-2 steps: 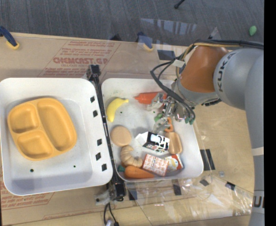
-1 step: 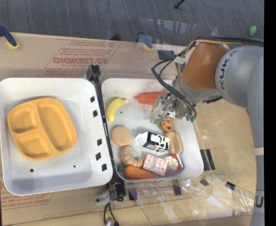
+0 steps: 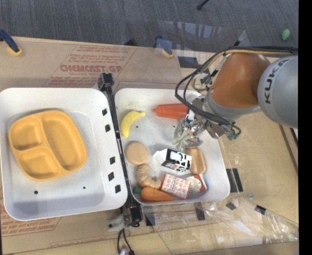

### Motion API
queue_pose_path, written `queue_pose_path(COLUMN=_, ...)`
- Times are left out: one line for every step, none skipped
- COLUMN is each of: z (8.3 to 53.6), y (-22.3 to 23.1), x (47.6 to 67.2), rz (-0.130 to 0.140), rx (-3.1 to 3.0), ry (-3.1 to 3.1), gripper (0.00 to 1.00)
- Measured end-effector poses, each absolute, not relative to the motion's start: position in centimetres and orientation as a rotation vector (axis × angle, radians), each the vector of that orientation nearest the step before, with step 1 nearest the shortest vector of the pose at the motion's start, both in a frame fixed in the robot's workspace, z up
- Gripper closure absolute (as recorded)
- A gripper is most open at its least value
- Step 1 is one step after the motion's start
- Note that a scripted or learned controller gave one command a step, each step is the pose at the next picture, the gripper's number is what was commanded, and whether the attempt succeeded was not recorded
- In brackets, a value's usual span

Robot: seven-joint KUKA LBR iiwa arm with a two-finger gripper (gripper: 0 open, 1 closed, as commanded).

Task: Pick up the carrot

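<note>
Orange carrot [image 3: 169, 111] lying upper middle of right bin [image 3: 219, 166], gripper [image 3: 188, 134] just below-right of it, finger state impossible to tell.

Right end of the upper carrot [image 3: 169, 110] behind the wrist; claw [image 3: 188, 134] fingers indistinct.

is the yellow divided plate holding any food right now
Empty. The yellow plate, alone in the left bin, shows three bare compartments.
</note>
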State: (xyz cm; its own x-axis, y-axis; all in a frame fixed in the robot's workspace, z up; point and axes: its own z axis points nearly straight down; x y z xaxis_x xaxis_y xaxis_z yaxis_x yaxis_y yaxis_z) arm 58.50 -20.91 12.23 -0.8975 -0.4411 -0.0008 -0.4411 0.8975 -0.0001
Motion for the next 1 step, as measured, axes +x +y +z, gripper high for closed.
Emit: queue_pose_path(z=10.63, y=-20.83, x=55.13, rz=0.001, rx=-1.216, ry=2.894, gripper=1.00)
